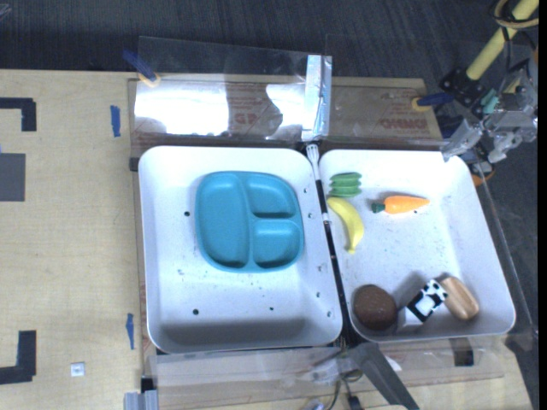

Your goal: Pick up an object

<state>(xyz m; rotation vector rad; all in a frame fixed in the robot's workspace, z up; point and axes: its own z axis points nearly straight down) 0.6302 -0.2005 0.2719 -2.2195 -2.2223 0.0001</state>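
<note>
The right bin (479, 229) holds several objects. A green ridged piece (345, 184) lies at its upper left, with a yellow banana (347, 220) just below it. An orange carrot (402, 203) lies right of them. Along the front edge sit a brown round object (374, 306), a black-and-white checkered piece (427, 300) and a tan oval piece (460, 297). My gripper (480, 148) hangs over the bin's far right corner, apart from all of them, with nothing seen in it.
The left bin (162, 229) bears a blue divided plate (249, 220). A clear plastic sheet (231, 101) and a metal divider (314, 101) stand behind the bins. Yellow cable (496, 45) runs along the arm at top right.
</note>
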